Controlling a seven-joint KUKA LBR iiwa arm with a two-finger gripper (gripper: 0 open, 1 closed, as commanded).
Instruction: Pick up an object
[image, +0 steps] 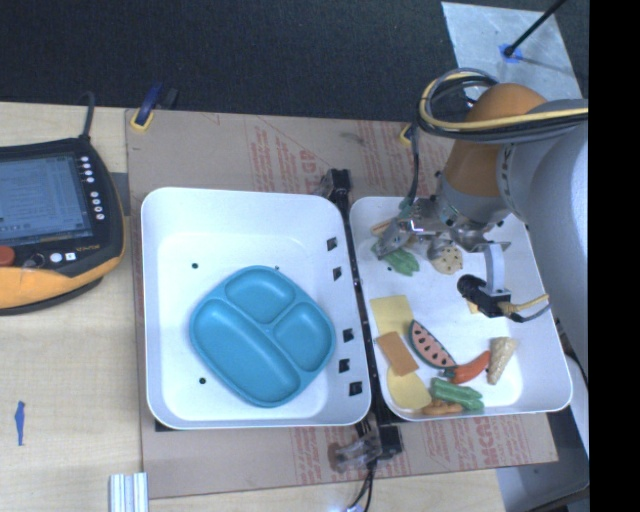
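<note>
Toy food lies scattered across the right bin (446, 316), and the gripper (406, 236) hangs over that bin's upper-left corner, reached in from the right on the grey arm (535, 165). Whether the gripper is apart or closed cannot be told from this angle, since the wrist covers much of it, and nothing can be seen clamped in it. Just below it, close enough that touching or apart cannot be settled, lies a green leafy piece (402, 264). A round speckled cookie (447, 261) sits just beside that piece to the right. Lower down along the bin's left wall lies a yellow slice (390, 310), with an orange-brown slab (395, 350) overlapping its lower edge. A watermelon wedge (431, 346) lies just right of the slab, tilted. Near the bottom-right corner are a red-orange pepper (471, 368) and a pale corn-like piece (500, 359), side by side, and a green pod (458, 394) rests along the bottom wall beneath them. The left bin (200, 240) holds a blue divided plate (262, 336) lying flat, turned at a slant. Both bins rest on a brown cardboard sheet (250, 150), and a handheld control tablet (50, 215) lies on the bench well to the left.
</note>
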